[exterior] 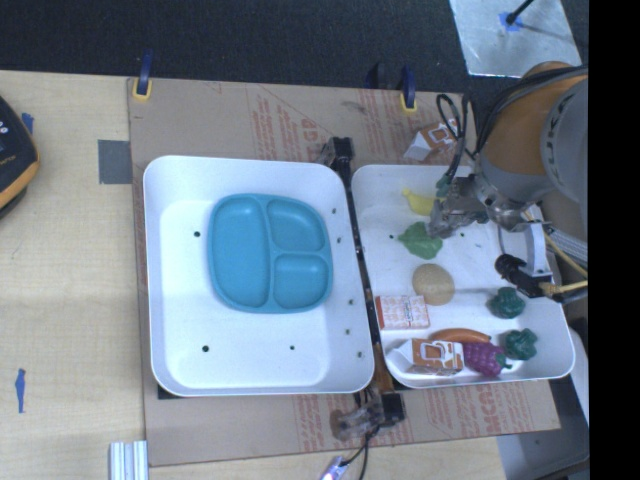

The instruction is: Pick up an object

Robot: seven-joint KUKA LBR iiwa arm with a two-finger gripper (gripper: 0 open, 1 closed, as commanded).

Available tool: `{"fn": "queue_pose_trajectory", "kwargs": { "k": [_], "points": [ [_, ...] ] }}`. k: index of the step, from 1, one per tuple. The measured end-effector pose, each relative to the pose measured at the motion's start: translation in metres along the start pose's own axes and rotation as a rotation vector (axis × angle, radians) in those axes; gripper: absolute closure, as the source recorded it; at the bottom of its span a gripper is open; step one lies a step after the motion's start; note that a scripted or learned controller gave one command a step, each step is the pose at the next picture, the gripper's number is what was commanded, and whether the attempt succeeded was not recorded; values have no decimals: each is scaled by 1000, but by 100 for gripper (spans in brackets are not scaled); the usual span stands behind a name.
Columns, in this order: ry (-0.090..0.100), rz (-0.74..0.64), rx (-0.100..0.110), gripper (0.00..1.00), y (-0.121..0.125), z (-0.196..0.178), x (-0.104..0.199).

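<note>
On your left, the counter [70,268] carries a white bin [175,358] holding a blue divided plate [270,251]. Take that plate as your landmark. Just right of it sits the second white bin [470,258], crowded with small objects. Nearest the plate's right is a red and white packet [403,312], then a beige round potato-like piece [434,283], and above that a green leafy toy [420,239] beside a yellow piece [418,202]. Further right lie a purple grape cluster [483,357] and two dark green pieces [508,302]. The claw [452,211] hangs far right of the plate, just over the green leafy toy, which looks like the likeliest target. Its opening is too dark and small to judge, and nothing can be seen gripped. To do this step well, descend straight over the toy's middle, keeping off the yellow piece.
</note>
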State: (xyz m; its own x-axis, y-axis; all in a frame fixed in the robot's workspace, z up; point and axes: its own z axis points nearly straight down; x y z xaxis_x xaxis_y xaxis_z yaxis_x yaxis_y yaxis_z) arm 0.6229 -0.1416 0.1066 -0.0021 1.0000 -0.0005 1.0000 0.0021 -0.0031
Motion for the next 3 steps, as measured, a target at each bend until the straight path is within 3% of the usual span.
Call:
{"fn": "queue_pose_trajectory", "kwargs": {
  "k": [1, 2, 3],
  "points": [
    [0, 0, 0, 0, 0, 0, 0],
    [1, -1, 2, 0, 33, 15, 27],
    [0, -1, -2, 0, 33, 14, -10]
  ]
}}
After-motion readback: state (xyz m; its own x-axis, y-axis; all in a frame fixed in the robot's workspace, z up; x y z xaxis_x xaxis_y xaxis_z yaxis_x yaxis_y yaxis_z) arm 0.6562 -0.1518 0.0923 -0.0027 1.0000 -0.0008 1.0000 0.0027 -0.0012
